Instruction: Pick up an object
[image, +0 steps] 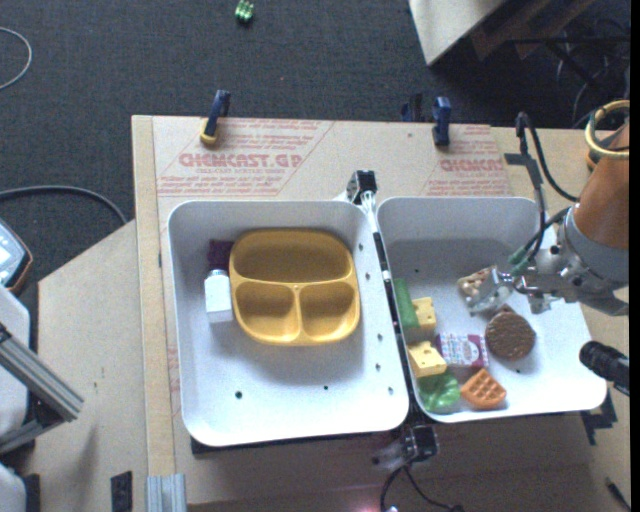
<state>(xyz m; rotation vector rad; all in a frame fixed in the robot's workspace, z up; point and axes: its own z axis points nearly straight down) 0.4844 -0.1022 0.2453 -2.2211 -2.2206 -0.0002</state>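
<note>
Bins sit side by side on the counter (150, 300), a plywood sheet stamped with red lettering and held by clamps at its far edge. The left bin (200, 400) carries a yellow divided tray (294, 284); a small white bottle (218, 296) stands just beside the tray's left rim, with a dark purple item (219, 250) behind it.

The right bin (440, 225) holds a cluster of toy food along its near half: a green piece (403, 301) lies against the left wall, two yellow cheese wedges (424, 314) sit next to it, one nearer the front than the other, and a pink-and-white packet (461, 349) rests between the cheese and a round brown cookie (510, 336). An orange waffle (483, 389) and another green piece (439, 393) lie at the front wall.

The arm (610, 215) reaches in from the right, its gripper (492, 286) low over the middle of the right bin. A pale, speckled object (476, 288) sits at the gripper's tip, just behind the cookie; whether the gripper is closed on it or merely touching it cannot be told from this angle.
</note>
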